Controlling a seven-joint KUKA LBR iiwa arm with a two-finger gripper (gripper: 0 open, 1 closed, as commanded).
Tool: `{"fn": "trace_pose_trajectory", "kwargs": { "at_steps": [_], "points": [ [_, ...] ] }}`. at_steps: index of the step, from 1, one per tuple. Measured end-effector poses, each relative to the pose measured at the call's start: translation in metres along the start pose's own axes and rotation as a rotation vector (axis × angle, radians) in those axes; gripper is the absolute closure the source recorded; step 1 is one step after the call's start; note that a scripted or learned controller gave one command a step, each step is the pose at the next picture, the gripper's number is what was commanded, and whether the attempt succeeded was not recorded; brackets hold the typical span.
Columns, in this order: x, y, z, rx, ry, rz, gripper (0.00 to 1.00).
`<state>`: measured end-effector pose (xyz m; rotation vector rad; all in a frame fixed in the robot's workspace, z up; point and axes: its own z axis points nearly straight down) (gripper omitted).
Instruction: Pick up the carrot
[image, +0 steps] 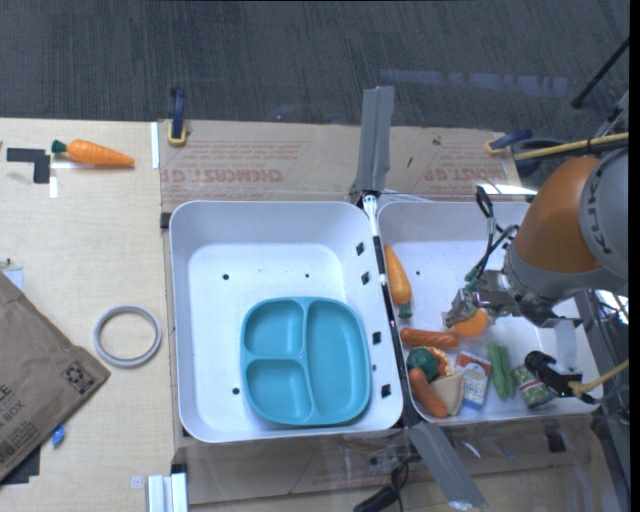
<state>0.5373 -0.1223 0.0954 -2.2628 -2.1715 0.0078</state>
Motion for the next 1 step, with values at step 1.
{"fn": "trace_pose_trajectory", "kwargs": {
  "at_steps": [1],
  "points": [
    [0.0330, -0.0547, -0.0922, 0.000, -0.001, 0.452, 1.00]
  ]
}}
